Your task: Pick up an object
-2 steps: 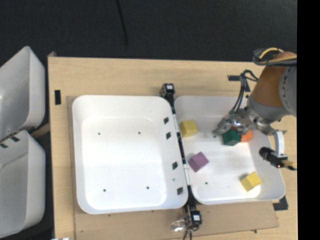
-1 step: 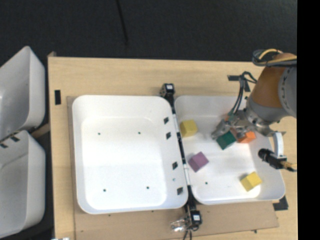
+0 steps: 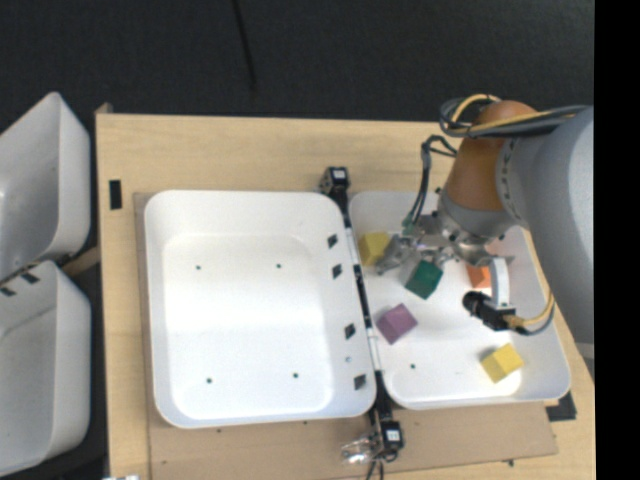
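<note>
Blocks of a few colours lie in the shallow white plastic bin on the right of the view (image 3: 450, 393). This bin sits on the pale wooden bench (image 3: 125, 368). One long side of it touches the other shallow white bin on the left (image 3: 160, 268).

The big grey robot arm with the orange band (image 3: 480, 178) comes in from the right and bends down over the right bin. Its claw (image 3: 428, 256) hangs low near the far end of that bin. Right under the claw, maybe touching it, is the dark green block (image 3: 423, 281). It is tilted a little. I cannot tell if the claw is apart, together or clamped on the dark green block, because the wrist covers that spot.

Just to the left of the claw, near the wall between the two bins, sits the pale yellow cube (image 3: 375, 248). Closer to the camera, by the same wall, lies the purple cube (image 3: 397, 323), near the dark green block but not touching it. The brighter yellow cube (image 3: 501, 362) lies by itself near the front right corner of the bin. The small orange block (image 3: 479, 276) peeks out to the right of the dark green block, partly hidden by robot parts.
</note>
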Available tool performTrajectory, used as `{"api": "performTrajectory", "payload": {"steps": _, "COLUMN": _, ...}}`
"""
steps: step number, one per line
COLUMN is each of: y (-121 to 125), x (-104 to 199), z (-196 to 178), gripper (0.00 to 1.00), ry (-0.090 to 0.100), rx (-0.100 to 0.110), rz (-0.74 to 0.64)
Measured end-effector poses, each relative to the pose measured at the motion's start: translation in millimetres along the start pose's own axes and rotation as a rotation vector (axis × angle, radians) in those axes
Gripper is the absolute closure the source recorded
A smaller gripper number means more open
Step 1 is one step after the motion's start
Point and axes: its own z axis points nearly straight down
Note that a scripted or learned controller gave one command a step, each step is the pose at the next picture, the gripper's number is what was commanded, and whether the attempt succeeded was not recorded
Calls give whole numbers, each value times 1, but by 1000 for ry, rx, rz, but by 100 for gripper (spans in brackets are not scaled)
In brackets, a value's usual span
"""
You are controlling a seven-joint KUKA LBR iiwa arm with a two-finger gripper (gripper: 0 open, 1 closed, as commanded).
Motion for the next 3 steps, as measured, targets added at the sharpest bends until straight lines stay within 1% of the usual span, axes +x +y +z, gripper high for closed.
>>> {"api": "performTrajectory", "payload": {"steps": 1, "y": -15, "x": -37, "z": -1, "gripper": 0, "ry": -2, "rx": 2, "rz": 8}}
{"api": "performTrajectory", "payload": {"steps": 2, "y": -13, "x": -38, "z": -13, "gripper": 100, "ry": -4, "rx": -5, "rz": 6}}
{"api": "performTrajectory", "payload": {"steps": 3, "y": 41, "x": 50, "z": -113, "gripper": 100, "ry": 3, "rx": -4, "rz": -4}}
